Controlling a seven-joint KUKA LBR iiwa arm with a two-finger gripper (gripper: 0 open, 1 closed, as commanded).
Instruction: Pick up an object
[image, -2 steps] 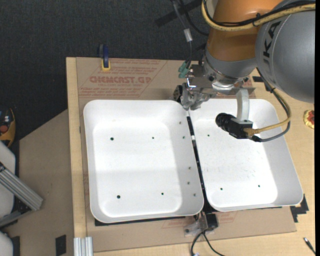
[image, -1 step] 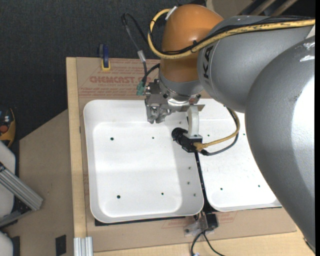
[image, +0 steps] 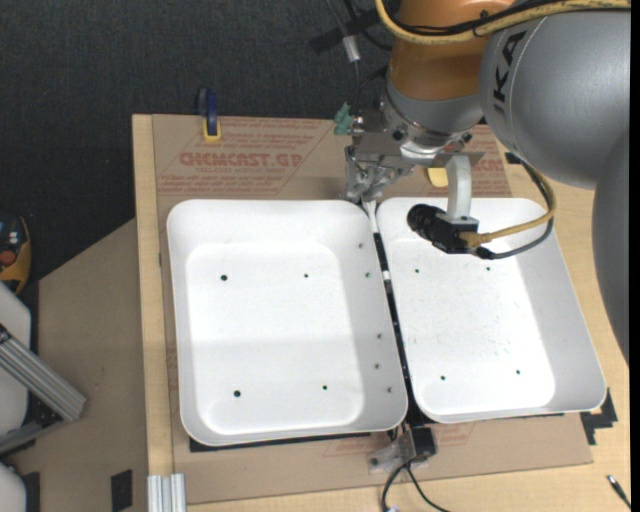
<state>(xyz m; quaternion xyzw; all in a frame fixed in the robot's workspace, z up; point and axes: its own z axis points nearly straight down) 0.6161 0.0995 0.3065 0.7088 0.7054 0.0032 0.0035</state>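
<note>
Small yellow object (image: 437, 176) sits just beyond the right bin's (image: 560, 330) far rim, near the gripper (image: 362, 188) and to its right in our view; we cannot tell whether the gripper is wide or narrow.

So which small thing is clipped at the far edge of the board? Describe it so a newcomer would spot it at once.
Start from the brown board under the two white bins, printed with red lettering. Follow its far edge to the left corner, above the left bin. There sits a small clamp with a blue top and yellow base, the only blue-and-yellow thing there.
</note>
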